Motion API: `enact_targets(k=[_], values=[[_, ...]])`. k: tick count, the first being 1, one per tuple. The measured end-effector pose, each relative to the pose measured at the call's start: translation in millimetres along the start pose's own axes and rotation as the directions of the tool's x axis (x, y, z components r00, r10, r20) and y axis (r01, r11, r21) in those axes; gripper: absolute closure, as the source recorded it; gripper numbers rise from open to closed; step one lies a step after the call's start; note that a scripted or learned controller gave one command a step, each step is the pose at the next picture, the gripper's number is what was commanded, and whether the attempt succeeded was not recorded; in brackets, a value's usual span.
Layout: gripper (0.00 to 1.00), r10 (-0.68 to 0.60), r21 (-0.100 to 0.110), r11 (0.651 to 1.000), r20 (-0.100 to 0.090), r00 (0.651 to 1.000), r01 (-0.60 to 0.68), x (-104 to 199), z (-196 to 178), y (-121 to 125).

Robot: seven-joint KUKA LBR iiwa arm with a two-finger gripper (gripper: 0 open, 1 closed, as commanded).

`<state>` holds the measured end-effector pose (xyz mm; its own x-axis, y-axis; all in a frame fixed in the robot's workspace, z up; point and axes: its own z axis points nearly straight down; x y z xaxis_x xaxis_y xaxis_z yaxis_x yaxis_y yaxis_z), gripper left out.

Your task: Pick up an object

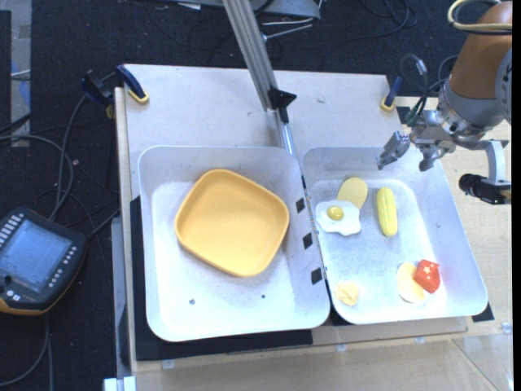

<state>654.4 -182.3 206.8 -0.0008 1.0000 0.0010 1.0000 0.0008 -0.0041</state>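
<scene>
Your gripper (409, 155) hangs open, holding nothing, over the right bin's (456, 243) far rim; corn cob (387, 210), fried egg (338, 217) lie unobstructed below.

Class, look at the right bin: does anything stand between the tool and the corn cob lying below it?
Nothing visible does. The tool hangs over the right bin's far edge, and the corn cob lies just nearer the camera with bare bin floor between. The fried egg sits off to the cob's left.
</scene>
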Motion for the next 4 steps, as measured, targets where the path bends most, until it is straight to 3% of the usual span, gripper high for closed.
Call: enact_targets(k=[2,3,4], values=[[0.0,0.0,0.0,1.0,0.0,1.0,0.0,3,98,4],[1.0,-0.001,-0.005,1.0,0.002,1.0,0.001,3,84,5],[1.0,0.0,-0.009,1.0,0.002,1.0,0.0,4,26,15]])
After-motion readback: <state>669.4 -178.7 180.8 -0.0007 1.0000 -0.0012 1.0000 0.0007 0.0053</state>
